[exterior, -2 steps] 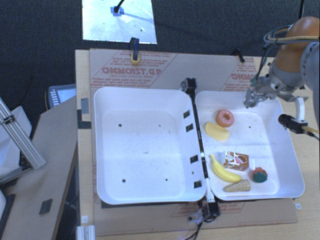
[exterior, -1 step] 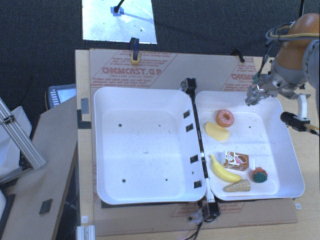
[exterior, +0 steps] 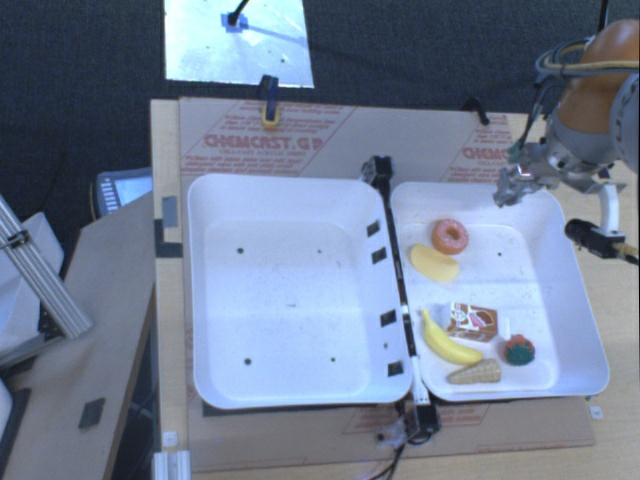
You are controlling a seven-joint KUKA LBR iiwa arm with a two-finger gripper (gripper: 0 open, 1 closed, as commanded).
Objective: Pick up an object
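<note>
Several toy foods lie in the right bin. An orange donut sits near the back, with a pale yellow piece just in front of it. Nearer the front are a banana, a small brown-and-white carton, a red-and-green strawberry and a beige wedge. My gripper hangs over the bin's back right corner, above and to the right of the donut, apart from every object. Nothing shows in it.
The left bin stands beside the right one, joined by a black clip strip. The grey arm with its orange band comes in at the upper right. A black fitting juts over the right rim.
</note>
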